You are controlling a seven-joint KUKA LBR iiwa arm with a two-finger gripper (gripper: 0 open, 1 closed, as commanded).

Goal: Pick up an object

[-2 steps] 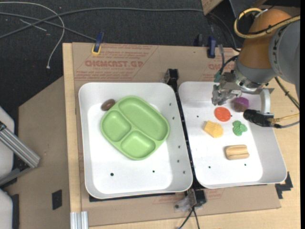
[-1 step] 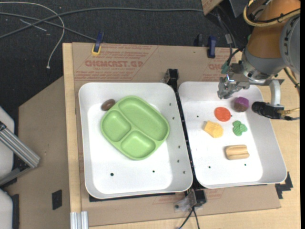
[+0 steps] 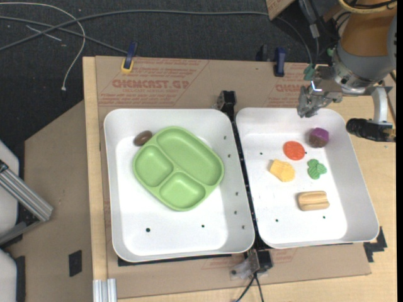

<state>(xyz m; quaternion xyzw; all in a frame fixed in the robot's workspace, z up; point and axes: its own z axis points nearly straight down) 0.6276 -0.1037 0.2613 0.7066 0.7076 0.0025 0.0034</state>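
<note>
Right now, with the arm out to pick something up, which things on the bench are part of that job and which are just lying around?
Part of the job:
gripper
purple piece
red piece
yellow piece
green piece
tan bread roll
brown piece in the left bin

Lying about:
green divided plate
two white bins
blue clamps
white cable
</note>
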